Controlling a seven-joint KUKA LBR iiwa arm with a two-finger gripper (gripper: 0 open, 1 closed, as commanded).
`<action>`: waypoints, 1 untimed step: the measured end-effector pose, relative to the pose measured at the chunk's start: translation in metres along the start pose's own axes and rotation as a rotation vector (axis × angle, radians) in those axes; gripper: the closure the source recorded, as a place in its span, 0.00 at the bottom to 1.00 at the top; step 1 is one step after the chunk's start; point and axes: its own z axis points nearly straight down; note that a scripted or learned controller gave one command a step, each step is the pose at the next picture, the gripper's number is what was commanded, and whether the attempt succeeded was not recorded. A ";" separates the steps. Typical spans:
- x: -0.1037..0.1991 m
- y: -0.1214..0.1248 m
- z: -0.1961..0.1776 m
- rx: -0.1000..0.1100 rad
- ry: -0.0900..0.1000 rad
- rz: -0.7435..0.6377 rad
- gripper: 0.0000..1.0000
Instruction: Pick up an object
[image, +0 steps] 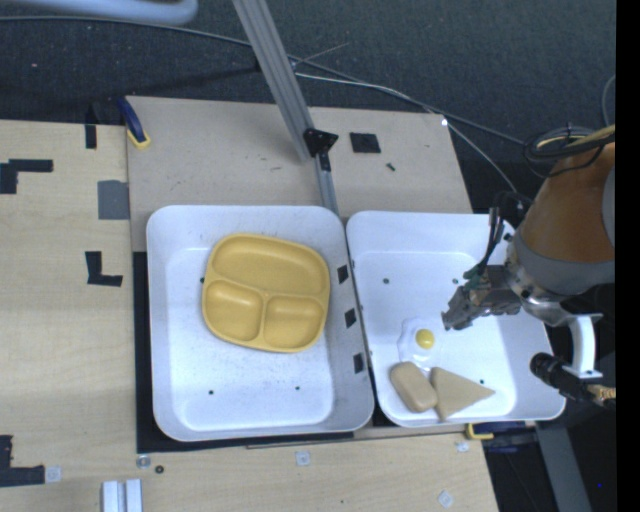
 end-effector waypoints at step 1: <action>0.045 0.003 -0.005 -0.001 0.000 -0.001 1.00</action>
